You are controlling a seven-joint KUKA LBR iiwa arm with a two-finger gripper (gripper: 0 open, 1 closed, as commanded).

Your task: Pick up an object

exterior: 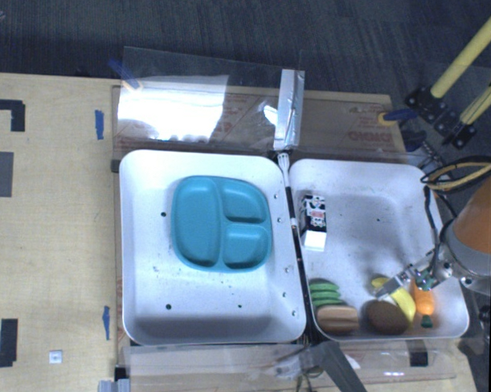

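We take the cluster of small toy foods in the near right corner of the right-hand shallow white bin [366,195] as the likely target, since the task names no particular object. There lies a yellow banana-shaped piece [401,302], with a small orange carrot-like piece [423,305] just beside it on the right, a brown rounded lump [385,316] touching it on the near side, a tan bread-like roll [338,317] further left, and a green ridged piece [324,294] above that roll. They crowd together against the bin's near wall, probably because the sloped sides let loose things slide into the corner.

The two-finger gripper [414,280] sits low at the yellow piece's upper end, reached in from the right under the grey arm with its orange band [479,227]. Whether it is spread, pressed together or pinching anything we cannot tell; the tip is small and blends into the clutter, so we do not claim that anything is held.

Further off, a small black-and-white box [314,219] lies by itself near the divider between the bins, well apart from the cluster. In the left-hand white bin [139,252] a teal plastic divided plate [222,222] rests flat in the middle.

We judge that the tight packing is the main risk: closing on one piece could nudge its neighbours
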